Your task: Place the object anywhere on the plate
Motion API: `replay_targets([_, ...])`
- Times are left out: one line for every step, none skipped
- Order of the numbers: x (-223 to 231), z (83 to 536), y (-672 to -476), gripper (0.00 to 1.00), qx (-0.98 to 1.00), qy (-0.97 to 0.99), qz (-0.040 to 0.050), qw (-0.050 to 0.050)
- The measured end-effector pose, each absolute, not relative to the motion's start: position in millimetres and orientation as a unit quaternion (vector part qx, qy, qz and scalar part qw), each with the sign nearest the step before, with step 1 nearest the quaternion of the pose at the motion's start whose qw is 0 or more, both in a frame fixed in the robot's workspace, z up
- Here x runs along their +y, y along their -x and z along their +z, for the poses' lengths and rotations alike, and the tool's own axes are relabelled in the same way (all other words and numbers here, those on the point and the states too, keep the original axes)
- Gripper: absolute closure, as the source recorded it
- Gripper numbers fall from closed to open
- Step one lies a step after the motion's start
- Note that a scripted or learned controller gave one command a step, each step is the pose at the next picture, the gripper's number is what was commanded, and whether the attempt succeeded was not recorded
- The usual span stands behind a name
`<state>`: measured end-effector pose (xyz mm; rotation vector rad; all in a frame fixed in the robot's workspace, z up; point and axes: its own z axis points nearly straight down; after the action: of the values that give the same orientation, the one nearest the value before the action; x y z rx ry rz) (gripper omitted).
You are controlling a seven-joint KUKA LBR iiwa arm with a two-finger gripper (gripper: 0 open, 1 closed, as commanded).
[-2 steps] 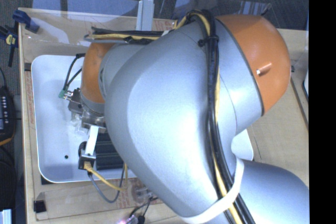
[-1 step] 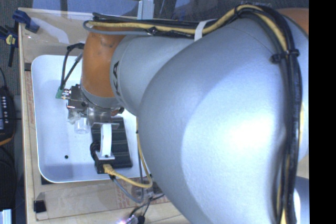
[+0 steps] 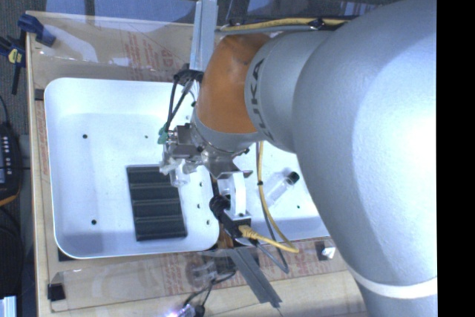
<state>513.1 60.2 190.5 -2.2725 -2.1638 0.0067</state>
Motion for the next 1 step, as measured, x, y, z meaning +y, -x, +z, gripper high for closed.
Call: replay_targets([158.0, 212.6, -580.2, 1.0, -0.619, 0.786, 0.002, 0.001])
